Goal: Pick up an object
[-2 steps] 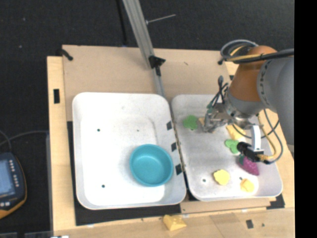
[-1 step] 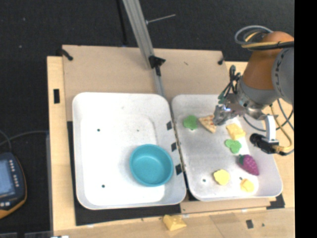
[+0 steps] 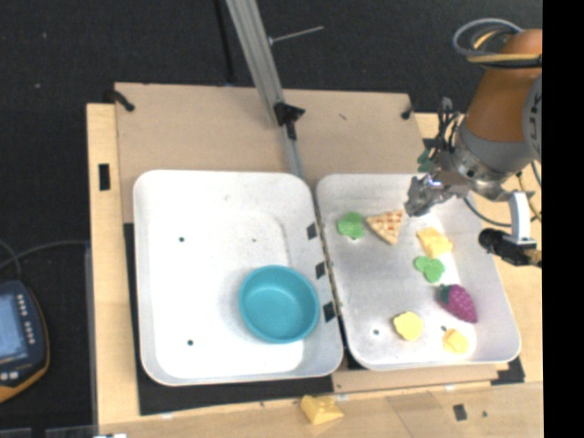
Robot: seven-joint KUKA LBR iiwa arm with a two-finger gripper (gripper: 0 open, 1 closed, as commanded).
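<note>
Hovering just right of the waffle wedge in the right bin: end effector, finger spread impossible to tell.

Bowl in left bin, near its front right corner. Toy foods in right bin: waffle wedge rear, grape bunch right, gripper above rear.

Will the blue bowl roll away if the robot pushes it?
Probably not. The blue bowl sits upright on its base in the left bin, so it would likely slide across the smooth white floor. It looks like thin plastic, so probably light. A push high on its rim might tip it.
</note>
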